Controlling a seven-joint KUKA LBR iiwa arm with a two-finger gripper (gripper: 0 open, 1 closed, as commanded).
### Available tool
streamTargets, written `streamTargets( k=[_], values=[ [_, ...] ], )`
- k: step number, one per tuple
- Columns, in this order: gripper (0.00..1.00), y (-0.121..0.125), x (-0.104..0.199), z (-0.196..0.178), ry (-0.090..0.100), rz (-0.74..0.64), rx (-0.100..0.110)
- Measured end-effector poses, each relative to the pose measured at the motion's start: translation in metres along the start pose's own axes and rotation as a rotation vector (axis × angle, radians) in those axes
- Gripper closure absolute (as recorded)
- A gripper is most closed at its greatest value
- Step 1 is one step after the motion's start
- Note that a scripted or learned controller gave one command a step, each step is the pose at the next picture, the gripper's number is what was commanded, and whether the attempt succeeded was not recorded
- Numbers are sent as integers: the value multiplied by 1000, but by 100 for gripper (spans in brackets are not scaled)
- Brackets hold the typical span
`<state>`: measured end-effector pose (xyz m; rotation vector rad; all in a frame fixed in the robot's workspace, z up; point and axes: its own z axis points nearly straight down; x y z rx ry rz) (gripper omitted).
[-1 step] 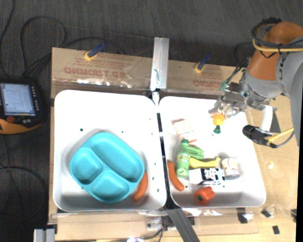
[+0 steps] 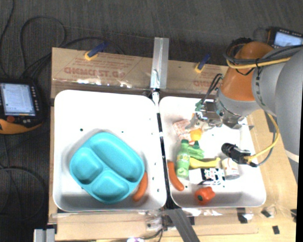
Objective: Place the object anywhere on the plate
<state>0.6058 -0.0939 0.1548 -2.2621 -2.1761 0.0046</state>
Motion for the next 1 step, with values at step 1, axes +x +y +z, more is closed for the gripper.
streamTargets(
  k=[1],
  values=[
    [100, -49, 71, -35, 0, -152, 0]
  ],
)
